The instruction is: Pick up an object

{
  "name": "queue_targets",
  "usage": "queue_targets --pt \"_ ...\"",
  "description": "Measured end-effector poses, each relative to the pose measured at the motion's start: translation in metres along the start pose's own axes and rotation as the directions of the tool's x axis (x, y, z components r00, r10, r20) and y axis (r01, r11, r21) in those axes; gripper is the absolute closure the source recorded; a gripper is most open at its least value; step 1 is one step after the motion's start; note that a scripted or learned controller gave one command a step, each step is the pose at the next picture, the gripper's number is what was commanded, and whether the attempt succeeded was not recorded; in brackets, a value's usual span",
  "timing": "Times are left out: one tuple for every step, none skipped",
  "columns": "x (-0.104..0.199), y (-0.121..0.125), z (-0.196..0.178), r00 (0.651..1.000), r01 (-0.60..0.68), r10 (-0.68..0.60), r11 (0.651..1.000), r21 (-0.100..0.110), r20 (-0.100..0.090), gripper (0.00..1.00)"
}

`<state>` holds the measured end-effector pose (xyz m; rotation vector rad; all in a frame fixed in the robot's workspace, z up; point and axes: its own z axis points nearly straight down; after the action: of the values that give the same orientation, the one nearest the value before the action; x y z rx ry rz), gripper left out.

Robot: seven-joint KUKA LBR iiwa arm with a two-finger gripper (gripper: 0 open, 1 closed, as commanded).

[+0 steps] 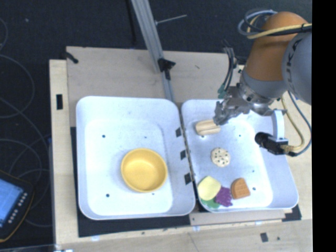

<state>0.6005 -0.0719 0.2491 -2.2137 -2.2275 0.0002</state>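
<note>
Dark floor all round, loose cables at the left edge and a lit tablet screen (10, 203) in the lower left corner. Pale wooden bench (105, 72) fills the middle of the frame, with a grey metal post (149, 35) slanting down from the top centre to the gap between the bins.

Left bin (100, 114): one yellow bowl (144, 169), upright, sitting lower centre of that bin.

Right bin (262, 193): tan bread roll (207, 127) at its upper left, lying roughly level. Round cookie with dark chips (220, 157) just below it, apart. Along the bottom edge a cluster: yellow-green piece (208, 188), purple grapes (224, 196) touching it on the right, brown slice of toast (240, 188) just beside the grapes.

Arm (273, 51) comes in from the upper right, orange band and grey body over the right bin's top corner, wrist pitched down and toward frame left. Black cable loops over the top of it; a black and white fitting (273, 140) hangs off the side over the bin's right part.

Gripper (223, 114) is low over the upper left of the right bin, tip right at the roll's right end, looks touching or nearly so. Can't tell how far apart the fingers are, they blur into the wrist hardware. Roll lies on the bin floor, not visibly clamped.
</note>
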Motion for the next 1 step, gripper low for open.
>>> queue_targets --pt "0.0517 0.006 0.0119 1.0 0.0 0.0 1.0 0.002 0.0 1.0"
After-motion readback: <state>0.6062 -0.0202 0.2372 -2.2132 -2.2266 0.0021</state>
